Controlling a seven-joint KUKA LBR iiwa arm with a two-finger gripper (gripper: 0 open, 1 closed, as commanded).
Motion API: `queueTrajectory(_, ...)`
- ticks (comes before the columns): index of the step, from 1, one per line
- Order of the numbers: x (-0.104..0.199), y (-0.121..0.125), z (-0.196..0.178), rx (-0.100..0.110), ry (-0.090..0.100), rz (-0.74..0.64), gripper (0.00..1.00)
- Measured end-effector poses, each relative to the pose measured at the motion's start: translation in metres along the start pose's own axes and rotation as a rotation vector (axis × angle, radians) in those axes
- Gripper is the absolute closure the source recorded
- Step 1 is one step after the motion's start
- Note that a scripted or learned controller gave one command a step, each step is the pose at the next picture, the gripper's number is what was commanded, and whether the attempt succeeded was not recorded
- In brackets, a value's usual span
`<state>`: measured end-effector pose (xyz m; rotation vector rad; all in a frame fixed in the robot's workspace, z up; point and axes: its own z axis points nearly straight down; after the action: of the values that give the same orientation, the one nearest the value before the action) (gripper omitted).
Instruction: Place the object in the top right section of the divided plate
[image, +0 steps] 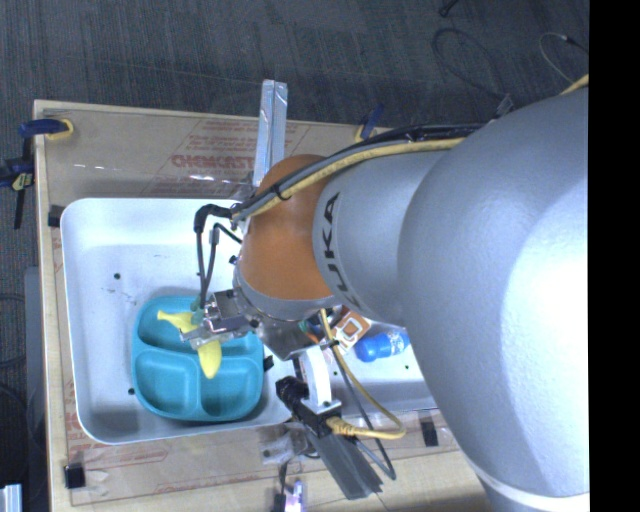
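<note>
The grey arm (480, 290), with its orange band (285, 245) above the wrist, reaches in from the right and covers most of the right bin; its gripper (212, 325) hangs over the left bin (90, 300). A blue divided plate (165, 385) lies in the lower part of that bin, near its front wall, with three sections showing: one across the upper part and two side by side below. A yellow banana-shaped object (205, 350) lies over the plate at the gripper's tip; one end points left over the upper section and the other points down along the ridge between the sections. The metal fingertips touch the object's middle, but from this angle an onlooker cannot tell whether the fingers are clenched on it or released, nor whether it rests on the plate or is lifted just above it. A blue object (380, 346) with a white end lies in the right bin, just under the arm's wrist. Black cables (205, 250) loop from the wrist down toward the gripper, and a yellow cable (365, 425) curls at the bench's front edge.
</note>
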<state>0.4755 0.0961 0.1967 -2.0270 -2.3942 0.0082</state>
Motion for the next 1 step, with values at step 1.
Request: queueTrajectory(1, -0.0471, -0.0072, -0.0068, -0.001, 0.001, 0.030, 1.00)
